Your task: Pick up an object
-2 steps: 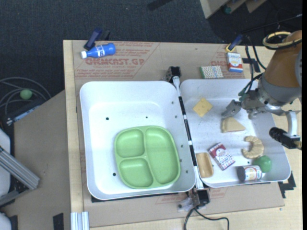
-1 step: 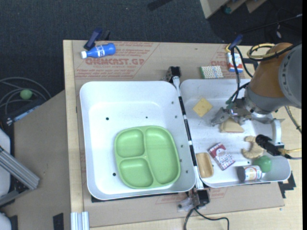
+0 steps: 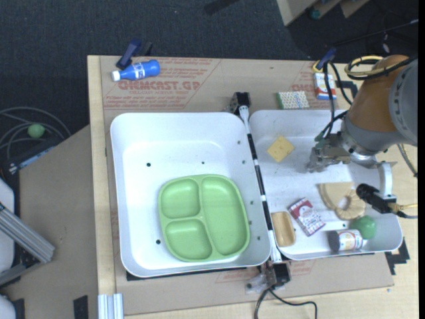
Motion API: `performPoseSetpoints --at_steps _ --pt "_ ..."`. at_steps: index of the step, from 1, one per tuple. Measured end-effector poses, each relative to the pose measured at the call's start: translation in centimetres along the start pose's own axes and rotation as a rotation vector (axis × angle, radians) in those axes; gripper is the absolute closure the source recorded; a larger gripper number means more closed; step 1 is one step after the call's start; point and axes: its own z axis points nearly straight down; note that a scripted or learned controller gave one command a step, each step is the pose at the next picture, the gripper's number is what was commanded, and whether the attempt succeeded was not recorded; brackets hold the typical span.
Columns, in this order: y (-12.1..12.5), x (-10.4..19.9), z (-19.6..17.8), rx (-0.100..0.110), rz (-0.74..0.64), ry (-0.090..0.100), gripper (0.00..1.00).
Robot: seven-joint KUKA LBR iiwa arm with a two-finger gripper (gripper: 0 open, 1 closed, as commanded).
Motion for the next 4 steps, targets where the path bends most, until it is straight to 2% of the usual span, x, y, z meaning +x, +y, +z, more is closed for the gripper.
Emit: performPoseSetpoints --at_steps 1,2,3,4 --pt "0.0 0.0 0.0 0.0 0.0 0.0 0.0" --pt "-6.4 -5.1 -3.0 0.003 0.002 0.0 0.0" --pt "-2.0 5.1 1.1 0.002 -0.002 0.003 0.0" --pt "-9.8 1.5 1.1 0.004 0.003 0.0 0.0"
